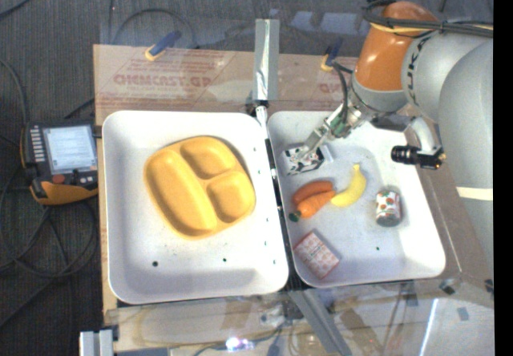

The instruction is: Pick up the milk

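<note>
Since probably a light, stiff toy, take milk (304, 159) at right bin's (425, 262) ten o'clock across flat sides; cannot tell end effector's (314, 144) state.

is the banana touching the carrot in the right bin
Touching. In the camera view the banana lies with its lower end against the right tip of the carrot, with no white bin floor showing between them there.

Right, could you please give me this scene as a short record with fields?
left bin: yellow divided tray
right bin: carrot, banana, printed can, pinkish carton
tool: low in the right bin's rear left corner, just behind the carrot
milk: probably the pinkish carton by the front wall; not certain
</note>
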Tool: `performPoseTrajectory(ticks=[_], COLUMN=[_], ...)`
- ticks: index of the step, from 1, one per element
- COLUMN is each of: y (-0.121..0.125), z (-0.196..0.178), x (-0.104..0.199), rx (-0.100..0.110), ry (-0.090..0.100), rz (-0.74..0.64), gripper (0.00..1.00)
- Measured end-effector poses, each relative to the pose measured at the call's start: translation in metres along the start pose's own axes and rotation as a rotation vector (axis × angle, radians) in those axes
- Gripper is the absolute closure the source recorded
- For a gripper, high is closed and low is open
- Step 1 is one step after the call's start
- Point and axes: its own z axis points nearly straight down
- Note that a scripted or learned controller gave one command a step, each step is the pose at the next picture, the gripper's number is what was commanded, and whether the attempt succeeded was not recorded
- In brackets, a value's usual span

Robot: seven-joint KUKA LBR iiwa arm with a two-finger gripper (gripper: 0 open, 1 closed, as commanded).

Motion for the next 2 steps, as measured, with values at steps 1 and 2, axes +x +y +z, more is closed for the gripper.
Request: performPoseTrajectory(ticks=[1,2], y=[-0.019,-0.023], z=[-0.073,-0.007], x=[0.048,0.024], rx=[0.003,-0.023], ry=[0.004,-0.017], rz=[-0.001,0.024], gripper=[0.0,0.0])
